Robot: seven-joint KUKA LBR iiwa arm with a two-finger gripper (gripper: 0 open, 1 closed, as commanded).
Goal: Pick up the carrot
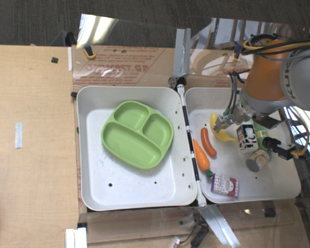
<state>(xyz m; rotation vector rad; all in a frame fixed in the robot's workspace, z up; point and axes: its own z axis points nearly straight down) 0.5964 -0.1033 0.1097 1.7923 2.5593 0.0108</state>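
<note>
far off to the pincer's left, the left bin (88, 154) holds a green divided plate (138, 134), lying tilted across the bin's middle. closer in, just past the rim where the two bins meet, the carrot (200, 156) lies in the right bin (279, 190), down and to the left of the pincer, apart from it, its thick end toward the front. touching the carrot's right side is a red sausage (208, 141), also below-left of the pincer. a small pink carton (225, 185) lies well below it, near the bin's front wall. the pincer (225, 122) hangs low over a yellow banana (220, 129), right at its tips; whether it is spread or pressed together, i cannot tell. to the pincer's right a printed can (246, 138) stands, and a grey-ended can (258, 160) lies further down-right.
</note>
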